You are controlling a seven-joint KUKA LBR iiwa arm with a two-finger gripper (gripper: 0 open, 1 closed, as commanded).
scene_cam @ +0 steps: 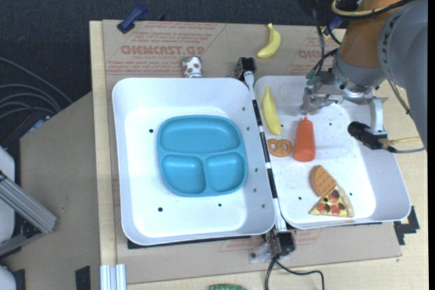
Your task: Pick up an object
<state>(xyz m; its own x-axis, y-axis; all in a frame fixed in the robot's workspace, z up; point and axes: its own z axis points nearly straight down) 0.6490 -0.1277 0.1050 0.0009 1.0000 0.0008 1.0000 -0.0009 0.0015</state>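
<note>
1. Nearest the camera, a pizza slice [332, 203] lies in the right bin [380, 193], well below the gripper [314, 100].
2. Whether that gripper is open or closed, I cannot tell.
3. Just beneath it stands an orange bottle [304, 140], the likely target; a banana [270, 111] lies to its left.
4. Risk: crowded neighbours, including a pretzel [279, 145], could get nudged.
5. Cardboard [163, 47] beyond reads "CHEMCAST".
</note>
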